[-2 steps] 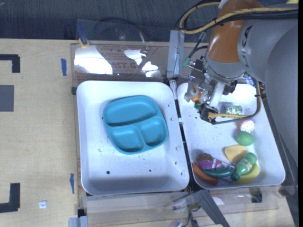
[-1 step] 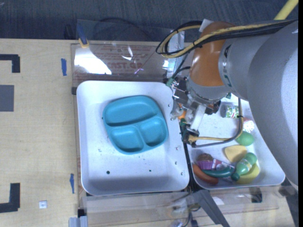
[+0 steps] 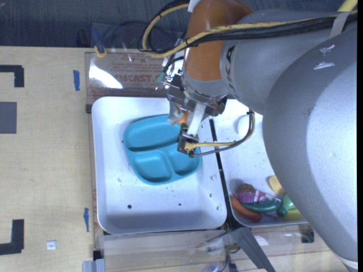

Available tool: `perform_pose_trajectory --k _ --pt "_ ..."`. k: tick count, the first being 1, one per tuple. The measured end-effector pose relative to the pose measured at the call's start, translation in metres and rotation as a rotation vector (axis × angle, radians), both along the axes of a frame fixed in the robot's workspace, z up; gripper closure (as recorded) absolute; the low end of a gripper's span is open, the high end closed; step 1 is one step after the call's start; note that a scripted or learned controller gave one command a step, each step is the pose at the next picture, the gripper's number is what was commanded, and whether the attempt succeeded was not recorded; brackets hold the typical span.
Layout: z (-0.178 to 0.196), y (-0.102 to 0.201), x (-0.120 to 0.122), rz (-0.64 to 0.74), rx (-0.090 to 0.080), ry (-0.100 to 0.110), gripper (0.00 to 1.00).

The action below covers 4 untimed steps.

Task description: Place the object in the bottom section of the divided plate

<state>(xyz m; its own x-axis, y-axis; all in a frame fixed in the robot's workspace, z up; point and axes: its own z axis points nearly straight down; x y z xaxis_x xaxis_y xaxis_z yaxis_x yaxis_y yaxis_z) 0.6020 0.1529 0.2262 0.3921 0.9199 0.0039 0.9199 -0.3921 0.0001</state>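
A blue divided plate (image 3: 152, 152) lies in the left white bin (image 3: 113, 169), with one wide section at the top and two smaller sections at the bottom. My gripper (image 3: 180, 119) hangs over the plate's upper right rim, reaching in from the right. A small orange thing (image 3: 182, 118) shows at the gripper's tip, above the plate's right side. The wrist hides most of it, and I cannot tell whether it is held. The arm covers the plate's right edge.
The right bin (image 3: 238, 123) holds several toy foods at its near end: a purple piece (image 3: 248, 194), a red sausage-like piece (image 3: 245, 209), a green piece (image 3: 277, 206) and a yellow piece (image 3: 275, 183). A wooden bench top (image 3: 39, 152) lies to the left.
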Motion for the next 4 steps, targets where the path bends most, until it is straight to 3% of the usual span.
perform_pose_trajectory --k 1,2,3,4 --pt "-0.002 -0.003 0.000 -0.004 -0.003 0.003 0.00" --pt "0.009 -0.003 0.001 -0.002 -0.003 0.001 1.00" --pt "-0.043 -0.099 -0.014 -0.288 -0.004 0.008 1.00" --pt "0.000 -0.016 0.054 -0.250 0.000 0.000 1.00"
